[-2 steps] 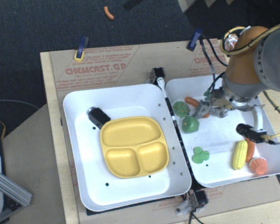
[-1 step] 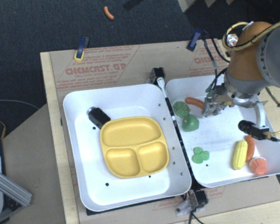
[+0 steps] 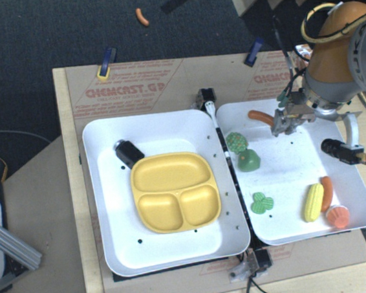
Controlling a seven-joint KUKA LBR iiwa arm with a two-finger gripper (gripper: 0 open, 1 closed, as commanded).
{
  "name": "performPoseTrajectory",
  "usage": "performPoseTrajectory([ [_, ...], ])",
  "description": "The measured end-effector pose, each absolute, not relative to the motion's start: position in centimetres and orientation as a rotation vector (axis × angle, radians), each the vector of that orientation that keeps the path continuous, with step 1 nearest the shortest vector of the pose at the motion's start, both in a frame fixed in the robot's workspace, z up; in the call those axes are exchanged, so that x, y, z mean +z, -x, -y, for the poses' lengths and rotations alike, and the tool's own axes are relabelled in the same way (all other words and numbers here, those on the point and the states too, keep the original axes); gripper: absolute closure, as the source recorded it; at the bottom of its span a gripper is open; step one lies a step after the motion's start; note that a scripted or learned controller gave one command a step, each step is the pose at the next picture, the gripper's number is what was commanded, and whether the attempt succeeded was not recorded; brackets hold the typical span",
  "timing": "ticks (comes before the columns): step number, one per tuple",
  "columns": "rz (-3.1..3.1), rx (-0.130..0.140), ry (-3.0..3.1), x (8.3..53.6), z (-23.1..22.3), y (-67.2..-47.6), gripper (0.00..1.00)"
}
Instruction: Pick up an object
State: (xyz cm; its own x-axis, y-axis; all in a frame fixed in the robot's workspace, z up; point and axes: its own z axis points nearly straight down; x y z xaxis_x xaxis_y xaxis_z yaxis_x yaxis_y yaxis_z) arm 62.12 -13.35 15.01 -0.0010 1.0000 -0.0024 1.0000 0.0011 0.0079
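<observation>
Seemingly touching orange sausage [image 3: 260, 116], tool [image 3: 283, 126] in right bin [image 3: 288, 172], grip state unclear.

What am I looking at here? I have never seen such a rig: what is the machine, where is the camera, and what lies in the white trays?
One fixed camera looks down at a slant on two shallow white bins on a bench. The grey robot arm with an orange band reaches in from the right. Its grasping tool hangs over the right white bin's far end, beside an orange toy sausage; whether it holds anything cannot be told. That bin also has three green toy vegetables and a yellow toy corn cob. The left white bin has a yellow three-compartment plastic plate and a black cylinder.
</observation>
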Motion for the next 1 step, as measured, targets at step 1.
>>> performPoseTrajectory([
  [1, -2.219, 0.006, -2.215, 19.63, 12.81, -62.68, 1.00],
])
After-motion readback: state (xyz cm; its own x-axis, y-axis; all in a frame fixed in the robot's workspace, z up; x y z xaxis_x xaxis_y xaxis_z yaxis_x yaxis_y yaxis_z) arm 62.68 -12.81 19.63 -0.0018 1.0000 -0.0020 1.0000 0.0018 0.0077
